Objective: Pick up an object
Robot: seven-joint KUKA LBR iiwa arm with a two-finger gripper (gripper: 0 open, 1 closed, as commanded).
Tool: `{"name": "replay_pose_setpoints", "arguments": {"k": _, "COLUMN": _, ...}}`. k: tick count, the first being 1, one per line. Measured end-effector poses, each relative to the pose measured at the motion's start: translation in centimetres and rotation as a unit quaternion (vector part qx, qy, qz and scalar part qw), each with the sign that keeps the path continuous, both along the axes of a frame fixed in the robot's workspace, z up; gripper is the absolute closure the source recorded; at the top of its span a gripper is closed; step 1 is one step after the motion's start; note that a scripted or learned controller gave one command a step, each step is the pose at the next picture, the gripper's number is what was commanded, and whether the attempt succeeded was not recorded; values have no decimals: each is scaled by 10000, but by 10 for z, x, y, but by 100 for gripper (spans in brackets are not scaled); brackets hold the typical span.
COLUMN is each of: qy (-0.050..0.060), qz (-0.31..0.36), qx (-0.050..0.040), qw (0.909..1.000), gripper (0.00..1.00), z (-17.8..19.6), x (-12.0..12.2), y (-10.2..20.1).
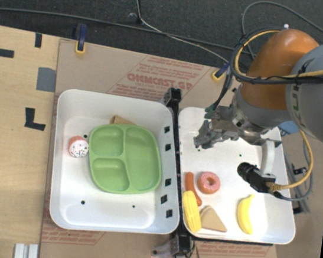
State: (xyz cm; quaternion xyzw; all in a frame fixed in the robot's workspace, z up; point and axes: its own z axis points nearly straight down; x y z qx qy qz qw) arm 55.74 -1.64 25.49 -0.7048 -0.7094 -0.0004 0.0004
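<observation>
Pincer (203, 139) hangs over the right bin's (283, 233) far left part; can't tell its state. Donut (208, 182), carrot (189, 185), corn (192, 211), sandwich (212, 219), banana (245, 214) lie nearer the camera, apart from it.

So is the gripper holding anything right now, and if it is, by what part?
Nothing is seen held. The gripper hangs above a bare stretch of the right bin, apart from the donut, carrot and banana.
</observation>
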Motion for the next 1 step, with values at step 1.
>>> {"name": "replay_pose_setpoints", "arguments": {"k": 1, "qy": -2, "qz": -4, "qx": -3, "qw": 10000, "gripper": 100, "z": 0, "x": 33, "y": 42}}
